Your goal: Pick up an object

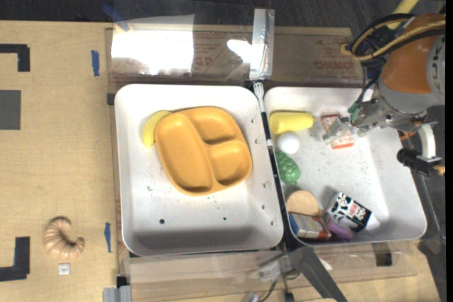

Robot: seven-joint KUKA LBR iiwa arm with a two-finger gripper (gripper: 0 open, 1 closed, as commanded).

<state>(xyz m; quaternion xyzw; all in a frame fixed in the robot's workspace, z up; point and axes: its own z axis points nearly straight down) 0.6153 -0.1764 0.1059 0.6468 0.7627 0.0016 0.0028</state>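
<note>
The left bin holds an orange divided tray, with a yellow thing poking out from under the tray's upper left edge. In the right bin, the arm reaches in at the upper right, its gripper low over that bin's far side, just beside a small red-and-white packet. How the gripper stands cannot be told.

Along the right bin's left wall lie a yellow block, a white ball, a green lump and a tan sponge; a black-and-white carton sits near its front edge. A curled tan toy lies on the bench, well left of both bins.
</note>
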